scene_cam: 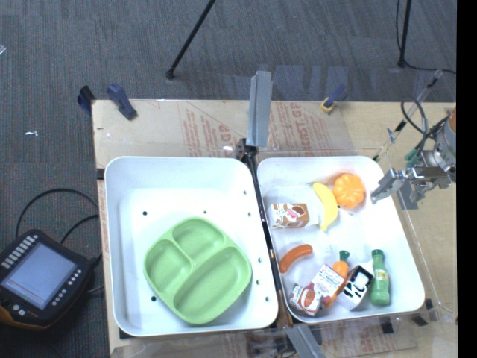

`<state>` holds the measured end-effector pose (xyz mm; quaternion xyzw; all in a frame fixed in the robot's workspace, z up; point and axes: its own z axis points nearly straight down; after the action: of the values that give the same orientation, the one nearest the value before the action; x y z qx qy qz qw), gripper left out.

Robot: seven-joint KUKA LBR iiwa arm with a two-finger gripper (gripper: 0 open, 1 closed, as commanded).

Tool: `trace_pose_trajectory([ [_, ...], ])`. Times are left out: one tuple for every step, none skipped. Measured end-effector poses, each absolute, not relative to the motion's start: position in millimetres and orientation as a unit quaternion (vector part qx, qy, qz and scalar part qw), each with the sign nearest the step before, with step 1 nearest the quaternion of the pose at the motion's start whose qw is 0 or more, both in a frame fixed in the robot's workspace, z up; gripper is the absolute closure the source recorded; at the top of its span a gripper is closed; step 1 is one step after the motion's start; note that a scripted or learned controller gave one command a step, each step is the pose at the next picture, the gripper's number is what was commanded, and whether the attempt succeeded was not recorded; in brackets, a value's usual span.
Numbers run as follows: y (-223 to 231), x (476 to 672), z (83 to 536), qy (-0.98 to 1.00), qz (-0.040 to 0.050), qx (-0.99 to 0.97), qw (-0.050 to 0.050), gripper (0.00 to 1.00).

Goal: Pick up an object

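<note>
1. Bench [313, 129] of brown board carries two shallow white bins side by side, meeting along a dark seam in the middle.
2. Left bin [123, 200] holds one thing: a pale green divided plate [197, 269] with three compartments, lying towards the bin's near right corner, with bare white floor along its far and left sides.
3. Right bin [291, 168] holds all the small objects; its far left corner and a strip of floor in the middle are bare.
4. Gripper [402, 183] sits at the right bin's far right rim, outside the cluster of objects; whether its fingers are spread or closed cannot be told, and nothing is seen between them.
5. Nearest the gripper are one orange bell pepper [348, 189] and one yellow banana [325, 204], touching each other, just left of it.
6. One small brown-and-white carton [288, 215] lies left of the banana, near the seam.
7. One sausage [296, 256] lies below it, apart from the others.
8. Along the near wall, well apart from the gripper: one green bottle [380, 277], one black-and-white carton [357, 286], one carrot [340, 268] and two red-and-white packets [317, 288].
</note>
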<state>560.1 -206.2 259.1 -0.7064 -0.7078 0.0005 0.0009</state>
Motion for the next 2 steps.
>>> trace_pose_trajectory([
  [-182, 564.8, 230, -0.765, 0.0004, -0.644, 0.002, 0.0],
  [-197, 635.1, 158, -0.773, 0.0003, -0.634, 0.001, 0.0],
])
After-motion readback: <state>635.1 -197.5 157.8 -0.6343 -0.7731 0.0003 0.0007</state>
